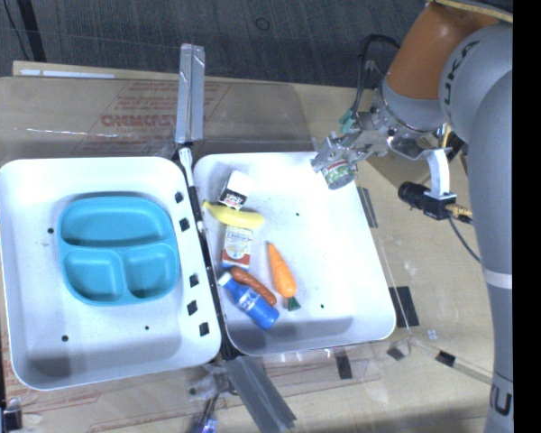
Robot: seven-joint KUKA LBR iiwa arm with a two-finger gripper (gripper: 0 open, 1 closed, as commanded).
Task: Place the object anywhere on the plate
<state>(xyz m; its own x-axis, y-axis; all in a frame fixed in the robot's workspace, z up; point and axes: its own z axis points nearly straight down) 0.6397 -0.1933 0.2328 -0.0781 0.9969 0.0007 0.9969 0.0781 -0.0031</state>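
Note:
A blue plate [117, 246] with three compartments lies in the left bin [36, 332]. The right bin [343, 269] holds a cluster of items: a yellow banana [233, 214], a red and white packet [238, 244], an orange carrot [282, 271], a red sausage [253, 284], a blue bottle [251, 303] and a small black and white box [233, 190]. My gripper [335, 168] hovers over the right bin's far right corner, well apart from the cluster. Nothing shows between its fingers.
A grey metal bar [189, 93] stands upright behind the seam between the two bins. Black clips [197, 278] line the seam. A black cable and connector [428, 198] hang from the arm to the right of the bin.

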